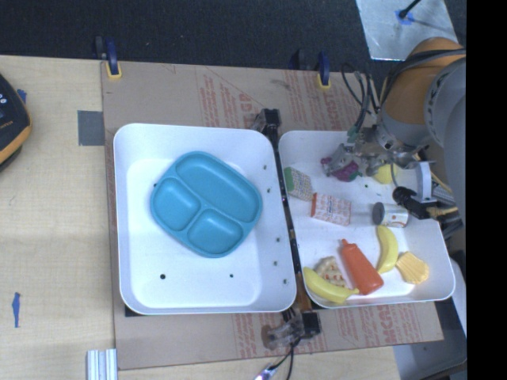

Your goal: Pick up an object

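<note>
Target object: the task names no one thing; the likeliest is the dark purplish item (342, 167) at the far end of the right bin (444, 291), since the arm's tip is right over it.
Where it lies: on the bin floor, near the far left corner of that bin, touching or just beside the pincer.
Pincer (358, 150): low over the purplish item; whether it is spread or pressed together I cannot tell, as cables and the wrist crowd it.
Arm (428, 85): grey with an orange band, reaching in from the right over the bin's far edge.
Other things in the right bin: a small yellow piece (383, 173), a printed packet (330, 208), a green-and-white packet (299, 184), a dark-capped tube (392, 213), two bananas (387, 248) (325, 286), an orange bottle (360, 267), a yellow wedge (412, 268).
Left bin (127, 236): holds a blue divided plate (207, 203).
Bench (47, 236): pale wood, both bins on brown cardboard.
Progress: nothing looks lifted; every item seems to rest on the bin floor. By my reading the grasp is being attempted or about to be; closing and lifting are left.
</note>
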Available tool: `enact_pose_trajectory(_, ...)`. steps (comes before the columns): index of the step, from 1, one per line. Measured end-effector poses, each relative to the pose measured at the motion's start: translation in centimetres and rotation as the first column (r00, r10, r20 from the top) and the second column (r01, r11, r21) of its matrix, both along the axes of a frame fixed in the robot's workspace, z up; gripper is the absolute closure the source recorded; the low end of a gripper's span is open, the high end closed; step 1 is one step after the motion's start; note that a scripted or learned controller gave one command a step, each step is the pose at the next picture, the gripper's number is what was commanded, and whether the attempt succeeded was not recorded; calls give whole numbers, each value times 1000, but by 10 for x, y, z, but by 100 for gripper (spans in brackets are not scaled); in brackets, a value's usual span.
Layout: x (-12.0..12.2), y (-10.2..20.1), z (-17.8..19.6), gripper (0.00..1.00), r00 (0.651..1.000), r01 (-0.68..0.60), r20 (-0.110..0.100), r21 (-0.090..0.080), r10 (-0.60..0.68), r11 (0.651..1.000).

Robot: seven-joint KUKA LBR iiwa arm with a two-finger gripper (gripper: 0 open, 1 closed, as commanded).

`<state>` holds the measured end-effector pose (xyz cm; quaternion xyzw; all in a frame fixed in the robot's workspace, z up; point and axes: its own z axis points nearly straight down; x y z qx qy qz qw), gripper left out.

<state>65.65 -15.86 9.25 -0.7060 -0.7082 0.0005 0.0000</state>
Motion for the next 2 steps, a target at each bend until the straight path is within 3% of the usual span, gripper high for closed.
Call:
enact_pose_trajectory(1,0,13,0,0,1000,-1,-3,1,1,1000)
enact_pose_trajectory(2,1,-8,0,0,1000,-2,-2,6,2,1000)
